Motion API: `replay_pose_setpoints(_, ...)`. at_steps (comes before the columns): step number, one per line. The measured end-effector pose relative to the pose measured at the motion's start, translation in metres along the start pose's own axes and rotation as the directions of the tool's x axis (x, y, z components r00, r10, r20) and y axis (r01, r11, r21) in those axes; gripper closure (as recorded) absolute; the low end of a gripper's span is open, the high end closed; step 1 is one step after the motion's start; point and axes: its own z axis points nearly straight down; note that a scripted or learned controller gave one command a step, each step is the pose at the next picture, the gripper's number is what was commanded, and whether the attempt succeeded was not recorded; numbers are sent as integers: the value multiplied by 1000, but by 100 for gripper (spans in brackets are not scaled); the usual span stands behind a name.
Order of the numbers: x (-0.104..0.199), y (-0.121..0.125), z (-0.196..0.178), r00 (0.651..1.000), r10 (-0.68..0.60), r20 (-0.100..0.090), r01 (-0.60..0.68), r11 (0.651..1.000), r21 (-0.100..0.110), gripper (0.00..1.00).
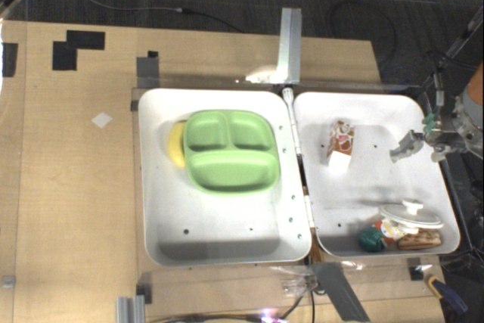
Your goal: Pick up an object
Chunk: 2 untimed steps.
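Note:
My gripper (420,152) hangs over the right side of the right bin (363,185), open, with nothing between its fingers. A small red and white carton (341,141) lies in the upper middle of that bin, well to the left of the gripper. At the bin's front right corner sits a cluster: a teal lump (370,240), a white round lid (412,216) and a brown and red item (417,240). The left bin (219,231) holds a green divided plate (229,150) with a yellow object (175,144) poking out from under its left edge.
A metal post (290,45) stands behind the seam between the bins. The wooden bench (68,185) stretches to the left. Cables and dark carpet lie beyond the back edge.

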Motion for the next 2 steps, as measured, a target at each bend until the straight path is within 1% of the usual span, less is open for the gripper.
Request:
replay_pose_setpoints(1, 19, 70, 58, 975, -222, 1, 222, 975, -2, 0)
replay_pose_setpoints(2, 57, 122, 85, 936, -352, 7, 352, 936, -11, 0)
